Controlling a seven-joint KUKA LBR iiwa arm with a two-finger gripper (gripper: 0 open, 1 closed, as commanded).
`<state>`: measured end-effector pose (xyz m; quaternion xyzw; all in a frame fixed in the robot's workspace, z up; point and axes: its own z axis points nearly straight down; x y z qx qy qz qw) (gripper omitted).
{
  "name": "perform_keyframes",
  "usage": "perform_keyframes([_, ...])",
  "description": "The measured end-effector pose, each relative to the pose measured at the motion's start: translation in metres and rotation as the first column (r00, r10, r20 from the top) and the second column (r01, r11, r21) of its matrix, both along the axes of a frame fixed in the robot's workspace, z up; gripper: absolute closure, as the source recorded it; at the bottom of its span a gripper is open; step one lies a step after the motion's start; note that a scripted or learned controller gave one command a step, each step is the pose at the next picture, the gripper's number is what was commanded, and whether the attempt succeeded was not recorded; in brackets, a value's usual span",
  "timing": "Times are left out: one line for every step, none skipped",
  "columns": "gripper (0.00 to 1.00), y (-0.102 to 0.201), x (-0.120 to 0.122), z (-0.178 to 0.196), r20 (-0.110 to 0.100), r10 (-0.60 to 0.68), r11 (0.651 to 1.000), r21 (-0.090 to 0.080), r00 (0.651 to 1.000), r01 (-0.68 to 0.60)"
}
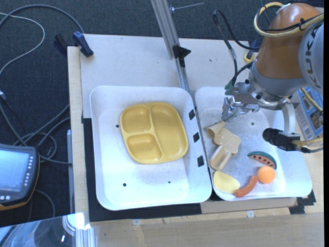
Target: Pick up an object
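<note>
Your gripper (230, 108) hangs at twelve o'clock in the right bin (303, 176); whether it's open or closed you cannot tell. At its six o'clock lie blocky tan wooden pieces (224, 144), near a glossy orange ball (266, 175). A smooth yellow divided plate (153, 132) sits in the left bin (103, 153).

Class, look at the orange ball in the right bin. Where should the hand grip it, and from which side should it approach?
Probably from straight above, closing across the ball's widest part. It is round, so any pair of opposite sides would do, but the melon slice and the carrot crowd it. Set the fingers along the line that avoids both neighbours. The hand hangs near the bin's far end.
</note>
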<state>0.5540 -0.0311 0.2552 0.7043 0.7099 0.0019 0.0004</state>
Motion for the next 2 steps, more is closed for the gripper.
perform_keyframes([1.00, 0.051, 0.007, -0.017, -0.007, -0.001, 1.000, 0.000, 1.000, 0.001])
perform_keyframes([1.00, 0.099, 0.010, -0.027, -0.007, -0.002, 1.000, 0.000, 1.000, 0.002])
